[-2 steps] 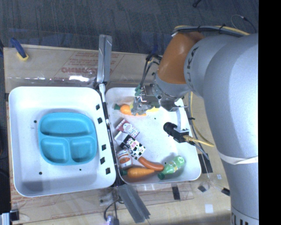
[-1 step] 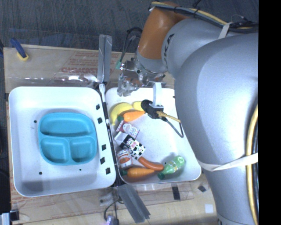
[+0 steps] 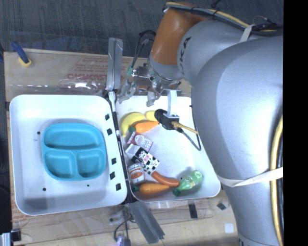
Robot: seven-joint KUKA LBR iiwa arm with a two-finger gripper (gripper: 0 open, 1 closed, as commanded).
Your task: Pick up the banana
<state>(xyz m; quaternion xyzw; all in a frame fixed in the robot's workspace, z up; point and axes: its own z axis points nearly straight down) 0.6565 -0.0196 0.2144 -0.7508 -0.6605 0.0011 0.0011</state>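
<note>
Your grey two-finger gripper [image 3: 144, 96] hangs just above the curved yellow plastic banana [image 3: 131, 120], which lies across, down-left of it; finger spread: can't tell.

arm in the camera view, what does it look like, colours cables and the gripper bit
The arm is bulky, smooth and rounded, light grey, with a glossy orange band above the wrist bearing dark lettering. Thin black and yellow cables run along its top, and pale straps wrap its body. The gripper is a cluster of grey metal parts with dark wires looping beside it.
</note>
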